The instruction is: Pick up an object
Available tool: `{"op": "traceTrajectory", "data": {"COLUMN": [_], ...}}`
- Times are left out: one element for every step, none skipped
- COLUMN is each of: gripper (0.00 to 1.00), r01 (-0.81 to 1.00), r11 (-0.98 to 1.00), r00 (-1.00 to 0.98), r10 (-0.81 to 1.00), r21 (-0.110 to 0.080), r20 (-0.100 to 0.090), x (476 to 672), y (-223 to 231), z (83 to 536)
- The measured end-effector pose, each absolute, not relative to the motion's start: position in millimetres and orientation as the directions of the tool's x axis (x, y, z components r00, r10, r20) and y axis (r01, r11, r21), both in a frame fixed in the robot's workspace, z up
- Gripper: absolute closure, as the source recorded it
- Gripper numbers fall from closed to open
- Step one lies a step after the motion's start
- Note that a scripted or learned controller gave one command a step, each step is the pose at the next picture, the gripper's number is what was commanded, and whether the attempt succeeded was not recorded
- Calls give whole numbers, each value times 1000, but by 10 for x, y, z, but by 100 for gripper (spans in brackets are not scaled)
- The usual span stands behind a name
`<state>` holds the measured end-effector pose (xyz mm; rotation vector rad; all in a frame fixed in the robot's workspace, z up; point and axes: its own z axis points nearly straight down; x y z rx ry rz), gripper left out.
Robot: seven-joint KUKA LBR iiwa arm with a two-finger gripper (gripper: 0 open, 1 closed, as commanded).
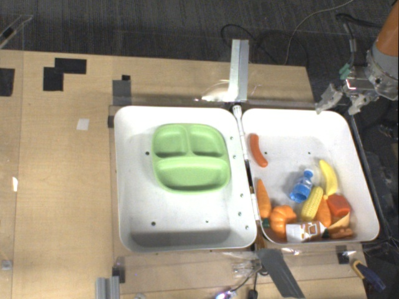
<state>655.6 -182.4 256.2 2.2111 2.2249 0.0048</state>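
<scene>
My gripper (341, 102) hangs open over the far right corner of the right bin (293, 126), with nothing between its fingers. Toys lie in that bin's near half. A red sausage (257, 150) lies alone near the left wall. Closer to the front are a carrot (264, 198), a blue bottle (302, 185), a banana (328, 176), a corn cob (312, 203), an orange pumpkin (282, 217), a red block (338, 205) and a small carton (305, 231). All of them are well below the gripper in the view.
The left bin (134, 185) holds a green divided plate (190, 156). A metal post (239, 70) stands behind the wall between the bins. Cables (312, 23) run across the dark floor at the back.
</scene>
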Motion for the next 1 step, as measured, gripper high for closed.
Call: {"op": "traceTrajectory", "data": {"gripper": [0], "r01": [994], "r11": [114], "r00": [-114], "r10": [994], "r21": [3], "r20": [0], "x": [6699], "y": [-1405], "z": [1341]}}
